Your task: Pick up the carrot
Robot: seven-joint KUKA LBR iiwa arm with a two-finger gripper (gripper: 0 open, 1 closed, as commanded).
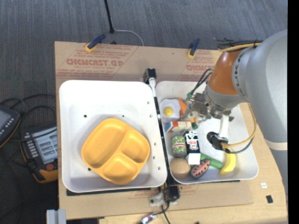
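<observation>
The carrot (182, 107) shows as a small orange piece at the back left of the right bin (247, 169), just right of a fried-egg toy (169, 110). My gripper (196, 113) hangs low over the bin right beside the carrot, on its right side, and covers part of it. The grey arm with its orange band (223, 76) reaches in from the right above it. I cannot see whether anything is held.
The right bin also holds a red-and-white box (180, 124), a green can (178, 144), a small milk carton (191, 141), a brown ball (180, 168), a banana (228, 164) and a green piece (212, 162). A yellow divided plate (117, 149) lies in the left bin (74, 97).
</observation>
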